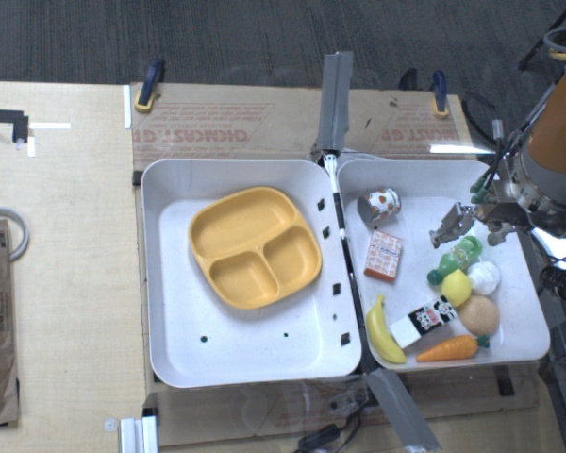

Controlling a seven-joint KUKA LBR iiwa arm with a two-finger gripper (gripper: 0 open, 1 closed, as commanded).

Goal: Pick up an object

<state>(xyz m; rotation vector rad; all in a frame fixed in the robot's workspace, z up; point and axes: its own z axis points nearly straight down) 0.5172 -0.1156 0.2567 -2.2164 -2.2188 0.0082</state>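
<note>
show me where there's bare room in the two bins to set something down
Left bin: bare floor in front of and left of the yellow divided plate. Right bin: a small patch between the red box and the gripper. Crowded from the banana to the carrot.

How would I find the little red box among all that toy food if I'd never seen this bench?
Look at the right white bin, the one crowded with small items. The red box lies flat near that bin's left wall, below the small can and above the banana. It is the only flat, red rectangular thing there; its neighbours are rounded.
</note>
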